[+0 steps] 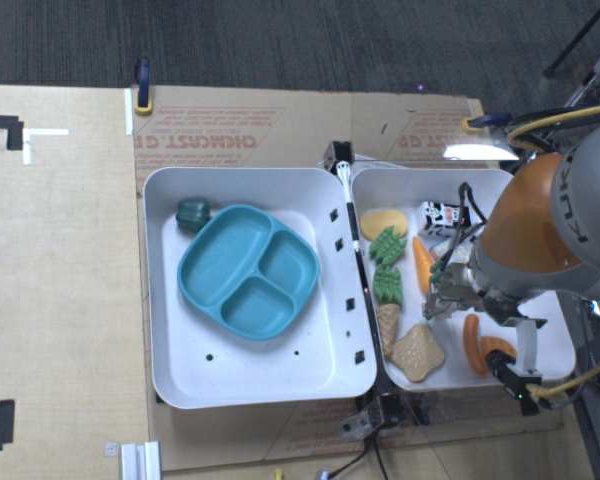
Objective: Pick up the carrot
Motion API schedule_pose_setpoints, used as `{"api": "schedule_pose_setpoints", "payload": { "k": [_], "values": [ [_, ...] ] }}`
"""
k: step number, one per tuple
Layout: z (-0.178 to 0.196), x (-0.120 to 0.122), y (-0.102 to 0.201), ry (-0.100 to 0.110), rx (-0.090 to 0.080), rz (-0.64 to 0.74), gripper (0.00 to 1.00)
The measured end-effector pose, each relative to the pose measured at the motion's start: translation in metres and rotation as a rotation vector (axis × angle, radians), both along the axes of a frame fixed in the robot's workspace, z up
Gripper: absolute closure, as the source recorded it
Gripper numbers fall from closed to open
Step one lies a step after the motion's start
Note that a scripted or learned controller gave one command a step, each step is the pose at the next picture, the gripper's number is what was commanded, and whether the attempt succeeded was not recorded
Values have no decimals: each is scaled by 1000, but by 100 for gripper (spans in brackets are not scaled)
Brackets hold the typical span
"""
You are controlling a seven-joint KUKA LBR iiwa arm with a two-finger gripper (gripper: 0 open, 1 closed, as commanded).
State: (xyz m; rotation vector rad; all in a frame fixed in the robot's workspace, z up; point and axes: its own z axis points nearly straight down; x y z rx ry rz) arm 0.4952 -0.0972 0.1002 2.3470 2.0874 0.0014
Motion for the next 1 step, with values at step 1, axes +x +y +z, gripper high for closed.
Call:
{"api": "schedule_pose_setpoints", "payload": {
  "k": [1],
  "values": [
    [91,42,73,4,-1,-123,100]
  ]
}}
